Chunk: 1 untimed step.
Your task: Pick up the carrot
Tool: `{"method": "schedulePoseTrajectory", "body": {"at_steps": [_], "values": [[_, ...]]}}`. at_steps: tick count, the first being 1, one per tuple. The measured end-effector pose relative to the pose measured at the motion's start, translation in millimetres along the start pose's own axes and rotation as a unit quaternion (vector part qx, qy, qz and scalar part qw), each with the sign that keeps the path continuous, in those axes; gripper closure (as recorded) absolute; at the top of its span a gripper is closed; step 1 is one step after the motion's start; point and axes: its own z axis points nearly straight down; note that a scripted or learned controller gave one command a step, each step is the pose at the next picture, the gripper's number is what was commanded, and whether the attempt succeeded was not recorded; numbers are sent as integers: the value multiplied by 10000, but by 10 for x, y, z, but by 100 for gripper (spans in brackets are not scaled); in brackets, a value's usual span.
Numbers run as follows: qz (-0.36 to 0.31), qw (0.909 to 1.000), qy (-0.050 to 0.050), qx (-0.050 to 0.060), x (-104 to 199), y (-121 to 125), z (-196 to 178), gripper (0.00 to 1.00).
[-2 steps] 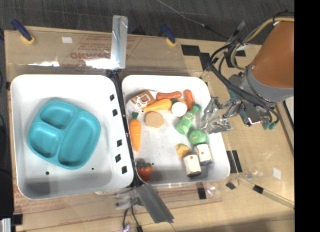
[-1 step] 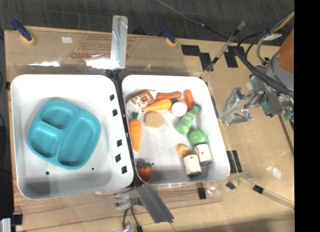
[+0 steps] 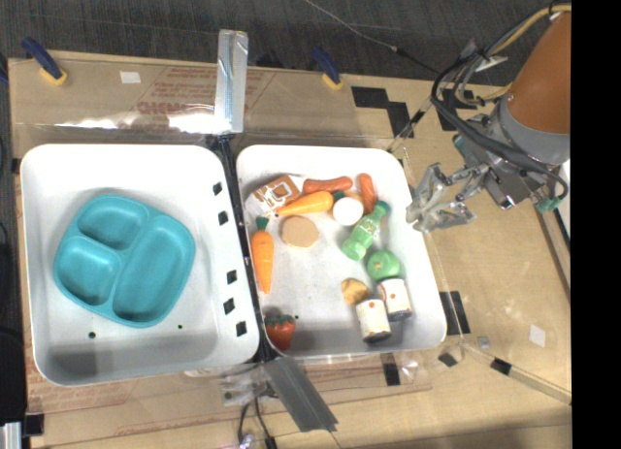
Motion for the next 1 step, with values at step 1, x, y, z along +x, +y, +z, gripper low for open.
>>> {"method": "schedulePoseTrajectory", "body": {"at_steps": [1], "values": [[-630,9980,-2,7,459,177,-140,100]]}}
